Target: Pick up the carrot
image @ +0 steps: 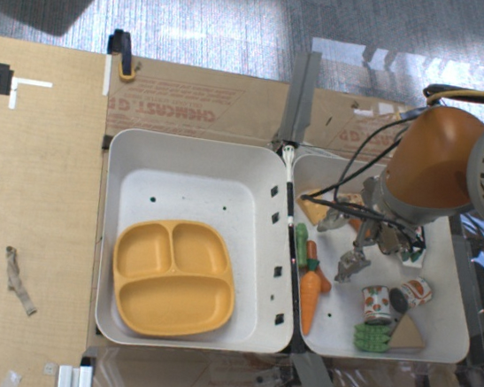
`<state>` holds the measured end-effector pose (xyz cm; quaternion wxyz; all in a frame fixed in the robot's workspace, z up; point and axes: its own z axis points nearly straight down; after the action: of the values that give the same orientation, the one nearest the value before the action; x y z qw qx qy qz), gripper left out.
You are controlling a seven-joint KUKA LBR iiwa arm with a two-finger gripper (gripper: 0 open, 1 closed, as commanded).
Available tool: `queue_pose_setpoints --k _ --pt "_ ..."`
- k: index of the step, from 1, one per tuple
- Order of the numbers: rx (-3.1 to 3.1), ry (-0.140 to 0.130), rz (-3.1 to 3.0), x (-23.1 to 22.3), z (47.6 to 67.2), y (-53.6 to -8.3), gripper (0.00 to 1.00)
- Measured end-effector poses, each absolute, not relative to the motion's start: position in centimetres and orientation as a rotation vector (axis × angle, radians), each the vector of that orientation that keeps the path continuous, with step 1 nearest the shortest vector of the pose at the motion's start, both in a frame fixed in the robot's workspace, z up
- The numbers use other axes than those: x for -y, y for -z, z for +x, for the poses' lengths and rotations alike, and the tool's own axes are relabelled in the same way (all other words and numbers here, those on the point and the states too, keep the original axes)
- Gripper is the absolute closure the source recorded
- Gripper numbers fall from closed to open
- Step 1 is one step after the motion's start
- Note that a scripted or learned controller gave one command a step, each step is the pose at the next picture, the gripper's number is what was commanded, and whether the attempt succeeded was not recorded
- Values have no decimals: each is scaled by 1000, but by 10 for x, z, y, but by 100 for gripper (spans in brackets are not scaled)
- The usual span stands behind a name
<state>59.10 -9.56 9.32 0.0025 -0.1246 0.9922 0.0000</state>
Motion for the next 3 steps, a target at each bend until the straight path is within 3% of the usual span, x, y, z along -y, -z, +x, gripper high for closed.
queue_pose_setpoints --k 1,2,3 --pt "-3132 -1 -174 93 549 -94 0" --pt "-3083 0 578 93 590 -93 0" --pt "-3068 0 651 95 519 -95 0"
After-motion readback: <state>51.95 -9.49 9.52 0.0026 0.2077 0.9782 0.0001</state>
